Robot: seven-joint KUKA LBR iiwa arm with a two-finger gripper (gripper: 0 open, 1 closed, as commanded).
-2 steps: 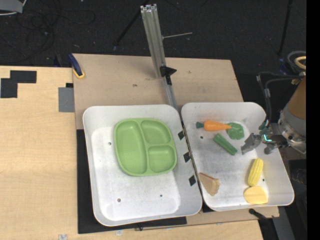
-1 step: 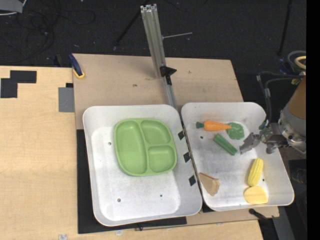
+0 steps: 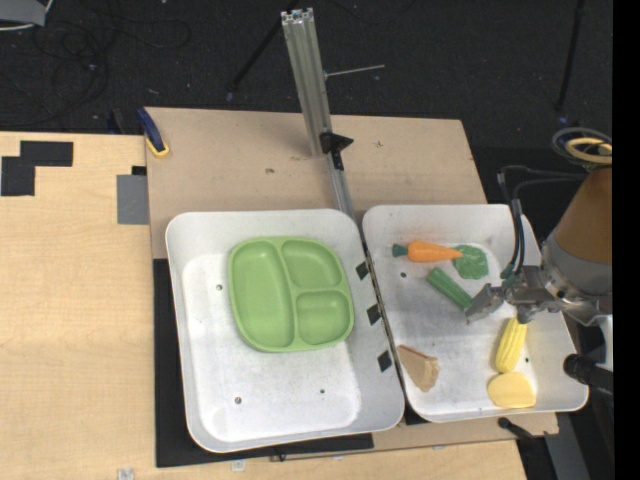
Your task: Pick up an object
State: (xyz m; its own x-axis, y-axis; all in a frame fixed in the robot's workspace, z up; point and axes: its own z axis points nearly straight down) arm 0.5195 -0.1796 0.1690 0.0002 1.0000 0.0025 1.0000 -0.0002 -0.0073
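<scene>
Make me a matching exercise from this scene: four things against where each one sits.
Things:
1. green divided plate
2. carrot
3. corn cob
4. bread piece

Places:
A. right bin, near the far edge
B. left bin
C. right bin, near corner beside the left bin
D. right bin, just below the gripper

Pairs: 1-B, 2-A, 3-D, 4-C

We see a green divided plate (image 3: 292, 294) lying in the left white bin (image 3: 200, 368). Behind the bins, a metal post (image 3: 308, 78) rises from the brown board (image 3: 400, 163), beside a pale wooden table (image 3: 70, 298).
</scene>
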